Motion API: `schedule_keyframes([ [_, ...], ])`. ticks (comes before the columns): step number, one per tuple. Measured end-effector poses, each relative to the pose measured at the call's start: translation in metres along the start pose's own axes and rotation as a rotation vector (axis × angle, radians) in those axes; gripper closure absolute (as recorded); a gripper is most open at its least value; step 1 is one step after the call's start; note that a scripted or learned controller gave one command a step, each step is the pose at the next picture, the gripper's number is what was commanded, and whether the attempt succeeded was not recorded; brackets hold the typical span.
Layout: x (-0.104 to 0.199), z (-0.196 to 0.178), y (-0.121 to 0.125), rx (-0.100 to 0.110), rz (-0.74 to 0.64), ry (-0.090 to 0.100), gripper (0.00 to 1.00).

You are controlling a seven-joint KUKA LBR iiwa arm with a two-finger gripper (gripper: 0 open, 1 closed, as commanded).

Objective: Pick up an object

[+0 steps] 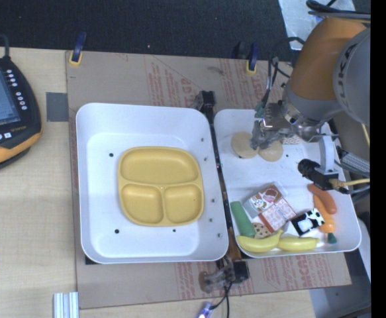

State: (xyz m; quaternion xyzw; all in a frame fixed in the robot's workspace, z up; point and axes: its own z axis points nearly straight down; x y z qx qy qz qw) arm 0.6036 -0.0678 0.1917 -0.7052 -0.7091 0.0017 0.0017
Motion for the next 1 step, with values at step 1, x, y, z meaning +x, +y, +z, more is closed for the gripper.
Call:
schedule_keyframes([
  [1,-0.0002,0.0,0.0,0.0,0.0,0.0,0.0],
])
